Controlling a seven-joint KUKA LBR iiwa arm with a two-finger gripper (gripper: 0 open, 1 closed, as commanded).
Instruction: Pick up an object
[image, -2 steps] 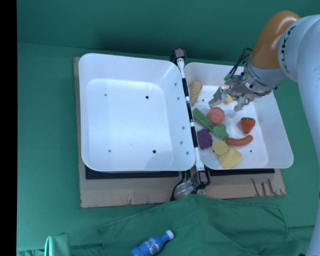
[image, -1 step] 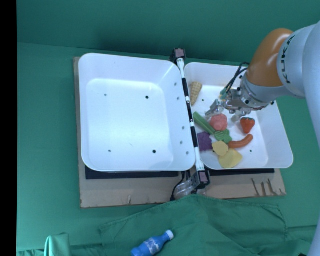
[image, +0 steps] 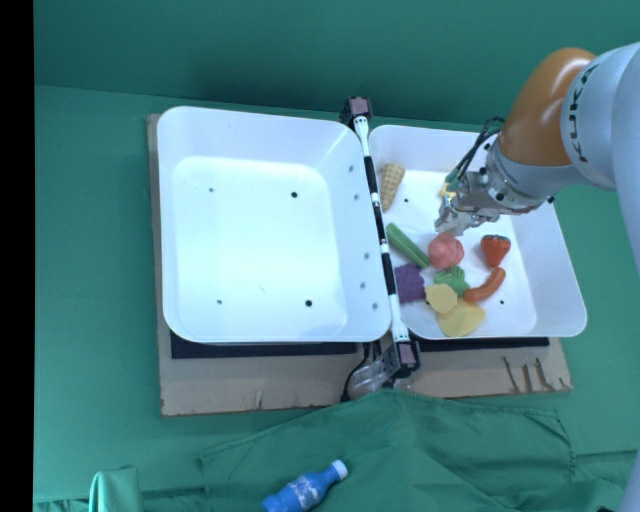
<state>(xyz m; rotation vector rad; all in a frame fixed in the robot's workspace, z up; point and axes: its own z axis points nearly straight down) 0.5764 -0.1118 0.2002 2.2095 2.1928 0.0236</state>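
Note:
The right bin (image: 555, 300) holds several toy foods: a waffle cone (image: 390, 182), a green cucumber (image: 406, 244), a pink-red round fruit (image: 445, 250), a strawberry (image: 494, 248), a purple grape bunch (image: 409, 283), an orange sausage (image: 485, 286), a small green piece (image: 452, 277) and yellow pieces (image: 452, 310). My gripper (image: 450, 222) hangs over the middle of this bin, just above the pink-red fruit, pointing down. The wrist body hides its tips.
The left bin (image: 200, 150) lies beside it, split off by a black and white divider rail (image: 375, 220). Green cloth (image: 420, 450) bunches at the front with a blue bottle (image: 305, 487) on it. Cardboard (image: 250, 385) underlies both bins.

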